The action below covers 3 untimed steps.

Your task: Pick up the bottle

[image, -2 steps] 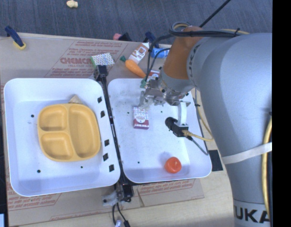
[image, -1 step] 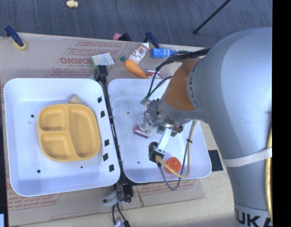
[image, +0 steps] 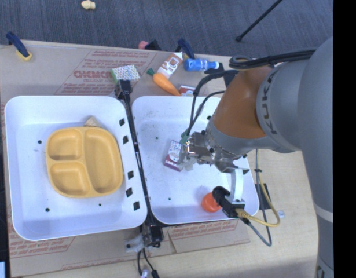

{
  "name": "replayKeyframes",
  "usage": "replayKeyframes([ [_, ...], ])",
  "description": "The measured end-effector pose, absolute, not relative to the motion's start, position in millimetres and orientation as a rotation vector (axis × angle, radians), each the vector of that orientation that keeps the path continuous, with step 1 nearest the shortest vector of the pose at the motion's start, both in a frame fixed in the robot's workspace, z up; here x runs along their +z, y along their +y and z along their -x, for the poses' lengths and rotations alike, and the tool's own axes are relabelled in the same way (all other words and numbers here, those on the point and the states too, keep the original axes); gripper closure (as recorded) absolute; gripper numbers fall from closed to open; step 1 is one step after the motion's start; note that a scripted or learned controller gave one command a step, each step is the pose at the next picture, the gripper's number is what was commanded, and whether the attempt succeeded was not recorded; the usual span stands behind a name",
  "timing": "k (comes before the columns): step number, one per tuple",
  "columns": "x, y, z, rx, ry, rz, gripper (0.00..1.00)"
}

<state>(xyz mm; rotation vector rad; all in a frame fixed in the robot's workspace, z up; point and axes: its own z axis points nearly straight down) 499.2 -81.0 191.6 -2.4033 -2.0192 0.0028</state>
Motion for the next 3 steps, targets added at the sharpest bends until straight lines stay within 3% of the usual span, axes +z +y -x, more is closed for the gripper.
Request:
replayKeyframes([
  [1,150.3,-115.6,-475.6,0.004,-1.977,2.436,1.00],
  [2,338.2,-164.7,-476.9,0.002,-2.086,2.350,1.00],
  [3,242.0,-196.9,-475.9,0.003,-1.487,2.761,1.00],
])
